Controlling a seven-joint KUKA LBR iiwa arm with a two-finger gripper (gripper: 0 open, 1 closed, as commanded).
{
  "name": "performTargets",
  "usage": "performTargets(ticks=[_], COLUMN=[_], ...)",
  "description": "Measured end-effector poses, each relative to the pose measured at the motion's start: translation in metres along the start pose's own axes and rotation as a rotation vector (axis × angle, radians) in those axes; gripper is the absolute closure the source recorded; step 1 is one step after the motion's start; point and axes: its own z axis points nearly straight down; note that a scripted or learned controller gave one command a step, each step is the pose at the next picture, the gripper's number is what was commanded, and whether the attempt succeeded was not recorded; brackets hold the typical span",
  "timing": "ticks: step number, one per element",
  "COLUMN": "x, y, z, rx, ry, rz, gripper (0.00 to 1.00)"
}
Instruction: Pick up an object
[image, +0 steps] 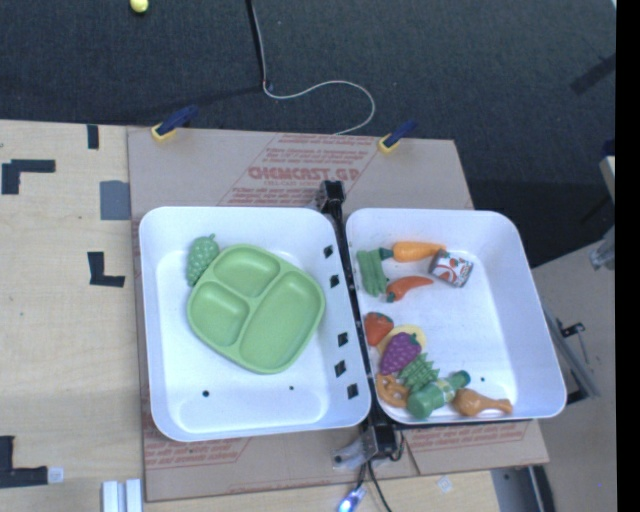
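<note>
The right white bin (500, 300) holds a pile of toy foods. An orange carrot (416, 250) and a small red-and-white can (450, 268) lie near its far edge. Green beans (370, 270) and an orange-red pepper (408, 288) lie beside them. Toward the near left corner are a red tomato-like piece (377, 327), purple grapes (398, 352), a green leafy piece (420, 373), a green bottle shape (435, 398) and an orange squash (481, 404). The left white bin (170, 380) holds a green divided plate (257, 308) with a green bunch (203, 257) touching its far left edge.
Both bins rest on a cardboard sheet (290, 170) held by two blue-and-yellow clamps (175, 121) at its far edge. A white cable (320, 90) loops over the dark floor behind. The wooden bench (60, 330) extends to the left.
</note>
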Motion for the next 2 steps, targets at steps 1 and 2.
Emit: performTargets(ticks=[1,2], x=[0.015,0.009], y=[0.012,0.0], z=[-0.119,-0.025], rx=[-0.024,-0.003], ry=[-0.008,0.0], rz=[-0.007,-0.001], gripper=[1.0,1.0])
